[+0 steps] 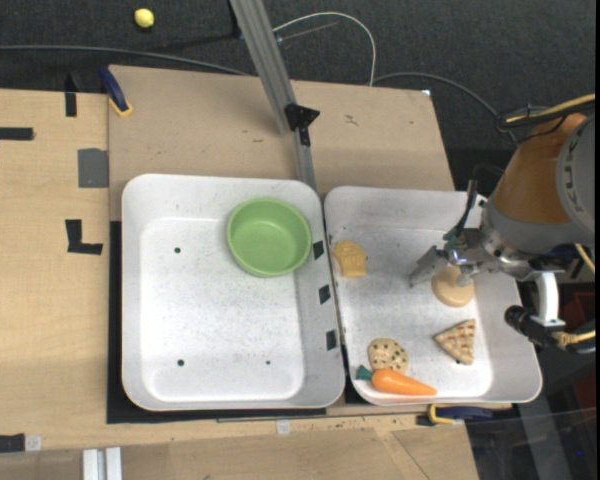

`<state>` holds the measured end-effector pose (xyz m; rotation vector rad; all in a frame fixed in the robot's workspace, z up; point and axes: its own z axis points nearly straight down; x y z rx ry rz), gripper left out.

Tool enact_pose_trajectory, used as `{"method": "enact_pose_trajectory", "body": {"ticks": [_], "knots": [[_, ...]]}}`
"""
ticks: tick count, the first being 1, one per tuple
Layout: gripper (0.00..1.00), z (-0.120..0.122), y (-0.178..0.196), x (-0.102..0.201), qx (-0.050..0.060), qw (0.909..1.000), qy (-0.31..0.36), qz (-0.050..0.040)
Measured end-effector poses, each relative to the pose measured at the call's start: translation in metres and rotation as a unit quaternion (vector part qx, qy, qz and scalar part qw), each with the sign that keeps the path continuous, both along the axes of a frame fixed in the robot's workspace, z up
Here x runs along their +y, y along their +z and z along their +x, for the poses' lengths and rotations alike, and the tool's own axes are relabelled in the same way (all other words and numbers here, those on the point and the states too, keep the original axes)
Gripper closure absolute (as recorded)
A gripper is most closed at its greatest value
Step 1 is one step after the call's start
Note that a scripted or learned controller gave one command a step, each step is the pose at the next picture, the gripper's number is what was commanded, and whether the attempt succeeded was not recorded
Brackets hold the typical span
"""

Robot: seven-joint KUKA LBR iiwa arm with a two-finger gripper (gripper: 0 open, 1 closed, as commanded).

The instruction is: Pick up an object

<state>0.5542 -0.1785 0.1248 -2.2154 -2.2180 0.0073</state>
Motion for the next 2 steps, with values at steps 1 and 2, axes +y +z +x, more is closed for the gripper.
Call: {"method": "enact_pose_trajectory", "body": {"ticks": [1, 2], "knots": [[0.00, 0.003, -0.031, -0.003, -0.009, 1.0000, -0.001, -0.0048], [1.00, 0.004, -0.019, -0.002, -0.009, 0.9999, 0.000, -0.0040]]}}
